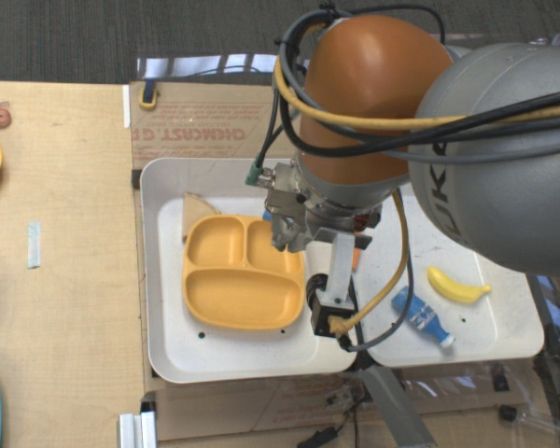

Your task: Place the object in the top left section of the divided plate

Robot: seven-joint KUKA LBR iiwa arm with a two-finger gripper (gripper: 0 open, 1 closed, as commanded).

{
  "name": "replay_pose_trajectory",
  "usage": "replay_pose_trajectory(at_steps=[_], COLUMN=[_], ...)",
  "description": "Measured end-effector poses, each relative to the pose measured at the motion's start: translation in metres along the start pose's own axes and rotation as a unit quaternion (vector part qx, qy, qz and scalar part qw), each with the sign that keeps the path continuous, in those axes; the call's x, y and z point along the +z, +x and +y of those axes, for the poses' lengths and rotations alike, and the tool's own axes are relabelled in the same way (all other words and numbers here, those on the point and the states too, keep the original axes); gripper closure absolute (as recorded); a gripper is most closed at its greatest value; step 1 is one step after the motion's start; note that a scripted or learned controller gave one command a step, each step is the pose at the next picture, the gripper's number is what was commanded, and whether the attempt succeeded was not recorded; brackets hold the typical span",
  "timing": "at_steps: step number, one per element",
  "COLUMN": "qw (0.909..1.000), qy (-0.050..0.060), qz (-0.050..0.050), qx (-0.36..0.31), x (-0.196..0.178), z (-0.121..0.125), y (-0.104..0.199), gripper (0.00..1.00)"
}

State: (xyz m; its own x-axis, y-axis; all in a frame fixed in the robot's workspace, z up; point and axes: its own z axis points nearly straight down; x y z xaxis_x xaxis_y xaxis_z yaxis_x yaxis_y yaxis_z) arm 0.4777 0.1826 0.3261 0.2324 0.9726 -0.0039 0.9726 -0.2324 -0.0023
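plate [238, 292]: in the left bin [163, 250]
claw [289, 230]: over the plate's 2 o'clock rim, can't tell if open or closed
banana [457, 287]: right bin [504, 336], bottle [422, 317] at its 7 o'clock

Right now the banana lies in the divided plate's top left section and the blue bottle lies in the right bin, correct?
No. The camera view shows the banana in the right bin, beside the blue bottle, not on the divided plate in the left bin.
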Motion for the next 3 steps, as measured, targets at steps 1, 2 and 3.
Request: replay_pose_trajectory(at_steps=[1,2,3], qw=[0.999,0.9784,0.9576], qy=[0.002,0.0,-0.001], qz=[-0.001,0.0,0.001], qx=[-0.045,-0.207,-0.288], x=[0.174,0.161,0.074], z=[-0.011,0.05,-0.002], y=[0.043,-0.011,0.029], gripper=[1.0,1.0,1.0])
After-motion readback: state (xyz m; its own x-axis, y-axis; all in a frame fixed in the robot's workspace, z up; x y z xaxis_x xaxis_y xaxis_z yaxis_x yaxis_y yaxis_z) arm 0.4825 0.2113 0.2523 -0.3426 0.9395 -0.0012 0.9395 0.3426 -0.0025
